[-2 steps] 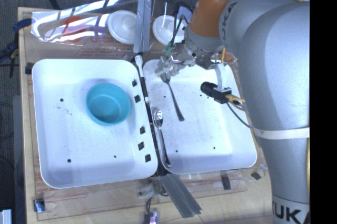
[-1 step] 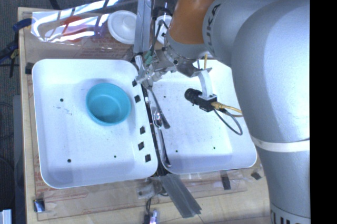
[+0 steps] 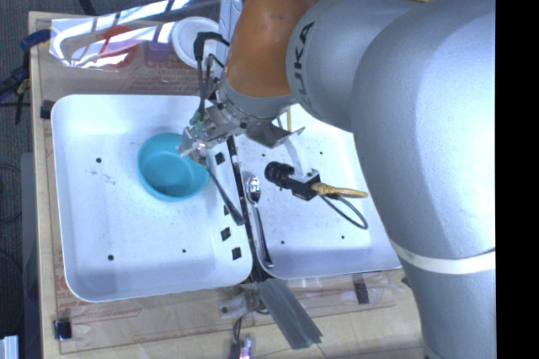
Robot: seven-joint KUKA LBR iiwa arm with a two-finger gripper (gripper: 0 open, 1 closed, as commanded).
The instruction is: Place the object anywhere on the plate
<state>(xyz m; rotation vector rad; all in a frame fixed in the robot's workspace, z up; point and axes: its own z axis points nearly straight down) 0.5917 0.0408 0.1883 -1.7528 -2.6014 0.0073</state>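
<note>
Blue plate lies in the left bin, near its right wall. At the plate's right rim hangs the gripper; whether it grasps anything I cannot tell. A spoon lies right of the plate, beyond that wall.

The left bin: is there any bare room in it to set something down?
Yes. The left bin is bare along its left wall and across its floor below the blue plate. It is crowded at the plate's right edge, where the gripper hangs by the divider.
</note>
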